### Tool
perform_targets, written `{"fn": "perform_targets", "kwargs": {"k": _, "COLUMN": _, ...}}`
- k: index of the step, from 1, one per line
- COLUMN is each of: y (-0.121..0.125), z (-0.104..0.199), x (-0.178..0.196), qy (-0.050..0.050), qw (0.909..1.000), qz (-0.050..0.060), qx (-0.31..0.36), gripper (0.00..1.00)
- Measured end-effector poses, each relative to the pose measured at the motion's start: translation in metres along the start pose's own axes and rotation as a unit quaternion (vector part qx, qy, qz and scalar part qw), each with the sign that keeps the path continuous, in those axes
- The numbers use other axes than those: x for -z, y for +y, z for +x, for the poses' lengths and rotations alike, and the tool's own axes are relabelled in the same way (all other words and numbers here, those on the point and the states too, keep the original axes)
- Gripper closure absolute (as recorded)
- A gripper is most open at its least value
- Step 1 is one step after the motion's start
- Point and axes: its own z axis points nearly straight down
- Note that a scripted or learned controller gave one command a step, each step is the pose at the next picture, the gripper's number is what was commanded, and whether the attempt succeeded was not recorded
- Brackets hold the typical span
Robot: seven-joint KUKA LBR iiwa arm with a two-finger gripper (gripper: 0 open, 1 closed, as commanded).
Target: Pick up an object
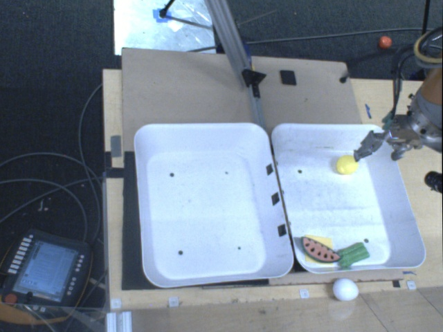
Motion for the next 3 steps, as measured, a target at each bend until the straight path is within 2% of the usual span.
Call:
{"fn": "perform_targets", "kwargs": {"k": 1, "y": -0.037, "z": 0.031, "x": -0.069, "qy": 0.001, "qw": 1.0, "qz": 0.003, "qx": 0.0, "gripper": 0.0}}
{"fn": "perform_targets", "kwargs": {"k": 2, "y": -0.083, "z": 0.074, "x": -0.129, "qy": 0.0, "qw": 1.0, "qz": 0.0, "qx": 0.0, "gripper": 0.0}}
{"fn": "perform_targets", "kwargs": {"k": 3, "y": -0.1, "z": 0.115, "x": -0.128, "qy": 0.0, "qw": 1.0, "qz": -0.001, "qx": 0.001, "gripper": 0.0}}
